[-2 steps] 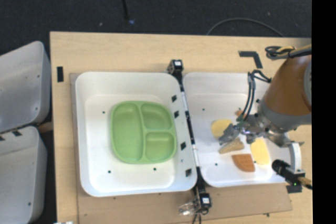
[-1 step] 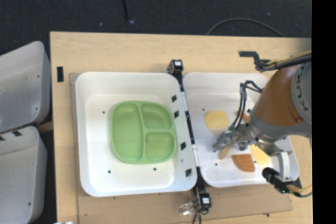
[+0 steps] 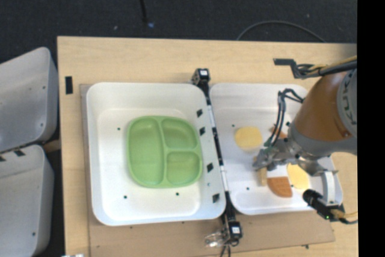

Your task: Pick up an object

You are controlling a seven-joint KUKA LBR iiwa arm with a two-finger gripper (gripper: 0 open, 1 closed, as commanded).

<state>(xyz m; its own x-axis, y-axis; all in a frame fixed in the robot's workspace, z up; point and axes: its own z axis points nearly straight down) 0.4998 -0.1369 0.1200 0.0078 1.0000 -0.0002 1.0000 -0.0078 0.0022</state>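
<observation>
Low hand (image 3: 263, 161) mid right bin (image 3: 240, 93), near yellow disc (image 3: 248, 137), left bin's green tray (image 3: 163, 151)

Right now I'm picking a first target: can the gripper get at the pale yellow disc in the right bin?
Probably yes. The pale yellow disc lies flat and apart from the other pieces, uncovered, and the gripper hangs just beside it in the right bin.

No writing, label, brand, number or sign can be read on anything here at this picture size.
</observation>
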